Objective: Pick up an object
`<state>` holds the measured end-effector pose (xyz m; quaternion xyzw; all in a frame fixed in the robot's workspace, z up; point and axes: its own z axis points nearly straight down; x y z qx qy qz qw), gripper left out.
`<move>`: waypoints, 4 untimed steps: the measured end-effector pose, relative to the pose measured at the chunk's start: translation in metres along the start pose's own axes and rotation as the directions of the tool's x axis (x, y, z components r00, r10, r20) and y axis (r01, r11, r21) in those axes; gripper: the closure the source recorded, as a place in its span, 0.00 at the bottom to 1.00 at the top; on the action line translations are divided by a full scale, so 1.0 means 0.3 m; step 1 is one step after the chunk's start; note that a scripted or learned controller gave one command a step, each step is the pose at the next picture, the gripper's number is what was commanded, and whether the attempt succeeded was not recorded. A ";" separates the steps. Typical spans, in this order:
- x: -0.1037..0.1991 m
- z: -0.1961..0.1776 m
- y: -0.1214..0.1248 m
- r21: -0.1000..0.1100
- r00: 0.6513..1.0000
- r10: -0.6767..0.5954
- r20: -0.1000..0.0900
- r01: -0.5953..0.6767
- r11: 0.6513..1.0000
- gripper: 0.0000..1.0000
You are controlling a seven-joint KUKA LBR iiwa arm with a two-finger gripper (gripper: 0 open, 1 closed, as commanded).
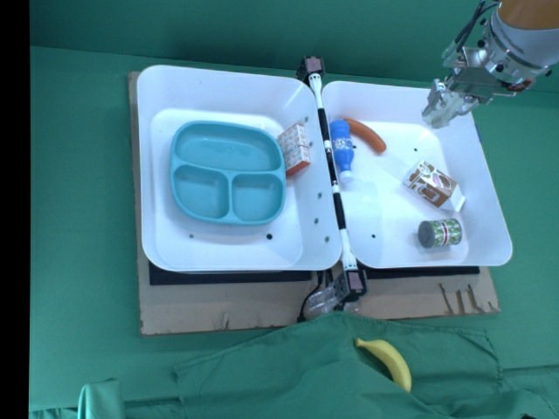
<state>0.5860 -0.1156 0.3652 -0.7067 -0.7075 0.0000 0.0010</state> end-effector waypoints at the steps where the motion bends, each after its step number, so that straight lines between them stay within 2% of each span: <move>1: -0.126 0.034 -0.231 -0.001 1.000 0.010 0.003 -0.010 1.000 1.00; 2: -0.248 0.176 -0.407 0.000 1.000 0.012 0.003 -0.012 1.000 1.00; 3: -0.238 0.040 -0.394 -0.011 1.000 0.004 0.006 -0.004 1.000 1.00; 4: -0.227 -0.161 -0.099 -0.017 1.000 0.000 0.007 0.000 1.000 1.00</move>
